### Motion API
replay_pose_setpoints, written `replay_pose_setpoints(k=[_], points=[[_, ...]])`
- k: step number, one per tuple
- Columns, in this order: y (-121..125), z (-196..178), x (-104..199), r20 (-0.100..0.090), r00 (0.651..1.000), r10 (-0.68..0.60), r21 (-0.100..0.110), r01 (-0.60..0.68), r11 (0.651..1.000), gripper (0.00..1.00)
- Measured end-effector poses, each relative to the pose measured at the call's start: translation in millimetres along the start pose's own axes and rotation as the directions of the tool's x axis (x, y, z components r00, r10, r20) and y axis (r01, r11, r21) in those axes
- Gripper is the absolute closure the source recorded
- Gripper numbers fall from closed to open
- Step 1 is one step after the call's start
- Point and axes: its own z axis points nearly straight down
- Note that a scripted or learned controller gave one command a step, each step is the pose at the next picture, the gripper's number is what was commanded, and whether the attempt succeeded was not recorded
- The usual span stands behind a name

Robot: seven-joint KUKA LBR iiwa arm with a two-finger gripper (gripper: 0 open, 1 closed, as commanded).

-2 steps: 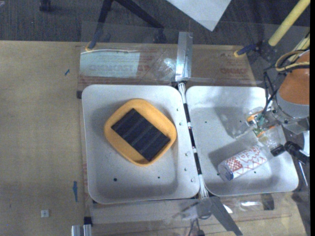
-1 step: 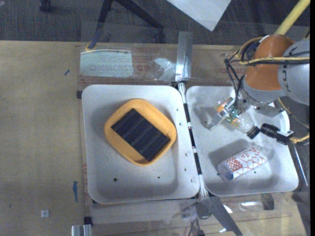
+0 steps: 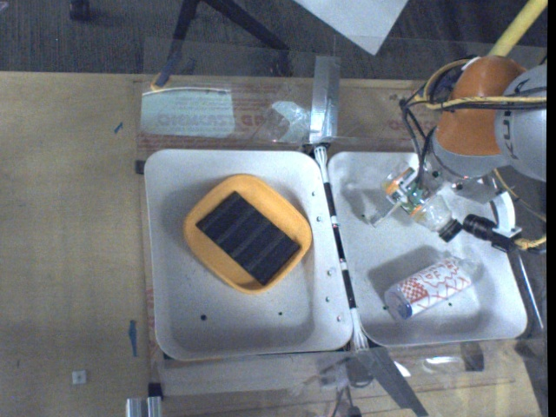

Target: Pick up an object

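In the right bin (image 3: 497, 318) a small bottle (image 3: 430, 287) with a red-and-white patterned wrap lies on its side toward the front. My gripper (image 3: 388, 207) hangs low over the back left part of this bin, up and to the left of the bottle and apart from it. I see nothing held in it. The arm's orange band (image 3: 473, 102) sits above the bin's back right corner. In the left bin (image 3: 165, 259) rests a rounded yellow object (image 3: 248, 233) with a black ribbed panel on top.
A ridge (image 3: 337, 250) divides the two bins. Behind them on the bench lie a clear plastic scrap (image 3: 288, 120), a pale label strip (image 3: 187, 111) and a metal bracket (image 3: 326, 102). Black cables (image 3: 486, 226) trail from the wrist over the right bin's edge.
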Motion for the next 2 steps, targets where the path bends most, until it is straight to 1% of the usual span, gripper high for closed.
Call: replay_pose_setpoints(k=[1, 2], points=[[53, -87, 17, -0.009, 0.994, -0.11, 0.009, 0.11, 0.994, 1.0], [23, -86, -22, -0.006, 0.999, -0.04, 0.009, 0.04, 0.999, 1.0]])
